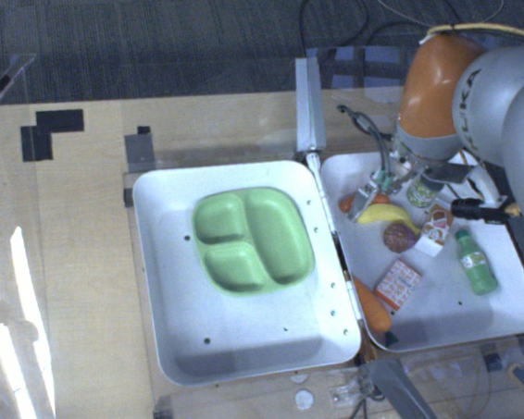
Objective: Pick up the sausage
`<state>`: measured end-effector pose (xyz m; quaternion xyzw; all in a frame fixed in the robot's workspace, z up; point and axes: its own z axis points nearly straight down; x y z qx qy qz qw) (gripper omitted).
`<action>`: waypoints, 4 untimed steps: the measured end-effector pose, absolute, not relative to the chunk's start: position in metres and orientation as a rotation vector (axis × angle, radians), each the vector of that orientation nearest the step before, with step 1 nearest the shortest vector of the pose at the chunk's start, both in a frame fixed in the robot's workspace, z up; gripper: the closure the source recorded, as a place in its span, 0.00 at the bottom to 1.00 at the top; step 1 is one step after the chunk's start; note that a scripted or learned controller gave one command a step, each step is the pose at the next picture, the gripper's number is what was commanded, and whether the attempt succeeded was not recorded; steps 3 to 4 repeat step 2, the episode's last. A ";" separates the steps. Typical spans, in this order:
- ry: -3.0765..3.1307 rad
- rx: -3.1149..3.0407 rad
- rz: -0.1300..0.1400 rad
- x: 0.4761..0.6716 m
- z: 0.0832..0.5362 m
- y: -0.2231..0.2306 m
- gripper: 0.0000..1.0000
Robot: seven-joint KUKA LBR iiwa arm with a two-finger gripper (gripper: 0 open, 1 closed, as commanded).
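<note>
Lying unlifted in the bin [507,310], the sausage [400,236] was seen at six o'clock from the gripper [386,182], whose opening could not be told; pickup was judged undone.

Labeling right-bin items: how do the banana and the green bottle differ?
The banana is yellow and curved; the green bottle is straight with a pale cap. The banana lies crosswise near the bin's far side, the bottle lengthwise nearer its right wall. The banana touches the neighbouring toys; the bottle lies apart. Both lie flat in the right bin.
</note>
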<state>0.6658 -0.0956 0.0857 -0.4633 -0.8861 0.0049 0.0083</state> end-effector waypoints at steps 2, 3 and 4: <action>-2.907 -1.211 -0.005 0.671 0.184 -0.041 1.00; -2.907 -1.211 -0.005 0.671 0.184 -0.041 1.00; -2.907 -1.211 -0.005 0.671 0.184 -0.041 1.00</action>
